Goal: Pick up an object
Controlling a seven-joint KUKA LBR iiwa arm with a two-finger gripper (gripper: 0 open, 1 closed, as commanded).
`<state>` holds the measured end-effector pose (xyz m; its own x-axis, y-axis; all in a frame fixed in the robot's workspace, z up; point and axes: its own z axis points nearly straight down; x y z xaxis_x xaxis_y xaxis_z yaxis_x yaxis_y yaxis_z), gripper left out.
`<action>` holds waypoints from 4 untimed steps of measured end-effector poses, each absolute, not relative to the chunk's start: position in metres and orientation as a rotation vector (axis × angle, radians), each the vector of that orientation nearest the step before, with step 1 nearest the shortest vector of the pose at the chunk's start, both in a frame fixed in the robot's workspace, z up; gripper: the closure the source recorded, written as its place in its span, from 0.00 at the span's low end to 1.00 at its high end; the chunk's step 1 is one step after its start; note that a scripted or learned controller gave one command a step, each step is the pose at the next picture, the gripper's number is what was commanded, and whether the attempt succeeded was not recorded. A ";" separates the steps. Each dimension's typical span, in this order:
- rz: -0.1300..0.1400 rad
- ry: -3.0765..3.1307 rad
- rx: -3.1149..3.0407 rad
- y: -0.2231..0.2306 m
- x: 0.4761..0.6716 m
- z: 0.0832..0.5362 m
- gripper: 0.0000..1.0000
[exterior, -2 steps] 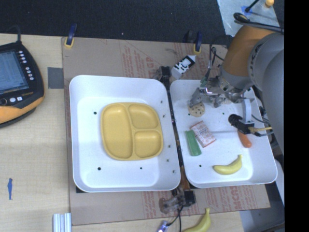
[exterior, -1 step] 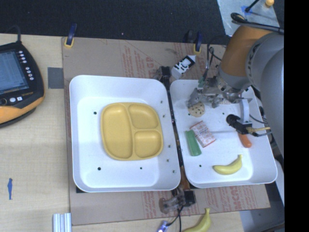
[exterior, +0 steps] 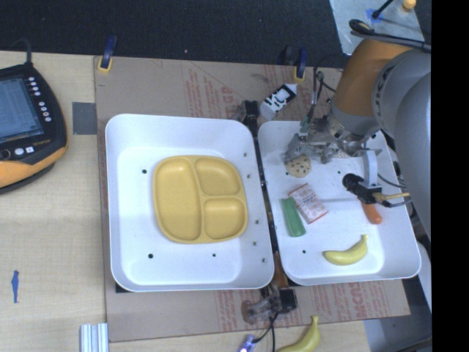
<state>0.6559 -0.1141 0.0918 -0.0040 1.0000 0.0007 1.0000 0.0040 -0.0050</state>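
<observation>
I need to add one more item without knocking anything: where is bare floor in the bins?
Left bin: bare floor all around the yellow plate, out to each wall. Right bin: crowded, with the gripper by the cookie, packet, green block and banana; a small gap lies between packet and banana.

The left bin (exterior: 124, 196) and the right bin (exterior: 333, 226) are white. The plate (exterior: 199, 198) is plain yellow. The cookie (exterior: 297, 168) is tan with dark spots, the bar (exterior: 294, 216) green, the packet (exterior: 308, 202) red and white, the banana (exterior: 346, 252) yellow. The arm (exterior: 410, 101) is grey with an orange band (exterior: 363, 79).
</observation>
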 end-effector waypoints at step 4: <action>0.005 -2.224 -2.214 -0.110 0.656 0.092 0.00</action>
<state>0.6560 -0.1099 0.0918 -0.0044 1.0000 0.0002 1.0000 0.0044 -0.0051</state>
